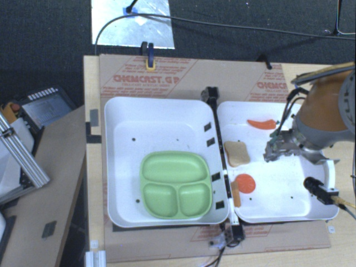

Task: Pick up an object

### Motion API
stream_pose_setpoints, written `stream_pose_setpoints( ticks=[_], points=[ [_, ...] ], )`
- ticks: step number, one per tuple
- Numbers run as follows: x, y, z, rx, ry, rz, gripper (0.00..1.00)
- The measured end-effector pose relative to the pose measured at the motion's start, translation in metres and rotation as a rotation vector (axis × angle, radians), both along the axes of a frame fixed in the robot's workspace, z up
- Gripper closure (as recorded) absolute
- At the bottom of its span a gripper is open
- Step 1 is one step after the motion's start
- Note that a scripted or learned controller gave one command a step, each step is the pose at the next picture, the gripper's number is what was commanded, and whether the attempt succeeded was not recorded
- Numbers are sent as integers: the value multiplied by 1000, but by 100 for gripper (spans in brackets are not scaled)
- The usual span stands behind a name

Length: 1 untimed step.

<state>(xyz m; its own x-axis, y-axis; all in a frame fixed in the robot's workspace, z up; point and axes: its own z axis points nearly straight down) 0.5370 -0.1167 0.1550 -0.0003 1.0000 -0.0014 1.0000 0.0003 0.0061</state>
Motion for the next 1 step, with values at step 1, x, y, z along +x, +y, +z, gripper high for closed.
stream_pose_setpoints(
  ticks=[1],
  points=[
    [-7, -6, 57, -1, -2, 2, 100]
  ],
)
